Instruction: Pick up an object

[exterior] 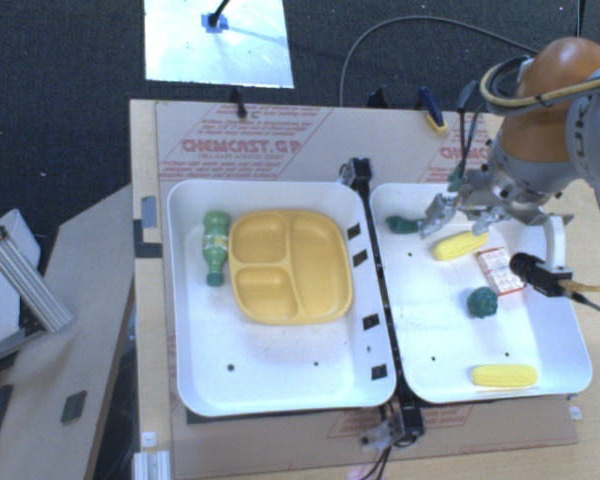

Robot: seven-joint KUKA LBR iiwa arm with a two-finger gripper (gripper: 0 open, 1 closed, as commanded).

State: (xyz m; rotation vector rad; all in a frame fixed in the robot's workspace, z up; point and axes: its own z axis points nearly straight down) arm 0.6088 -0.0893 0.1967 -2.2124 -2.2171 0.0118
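now | end effector (463, 217) | fingers spread open, empty | just above yellow corn (460, 245)

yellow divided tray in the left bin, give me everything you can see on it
The yellow plastic tray with rounded corners has three moulded compartments: two at the far side, one at the near side. It looks glossy, intact and holds nothing. It lies flat, slightly rotated, on the floor of the left shallow white bin, toward its far half. The small green plastic bottle lies right along its left edge, apparently touching it.
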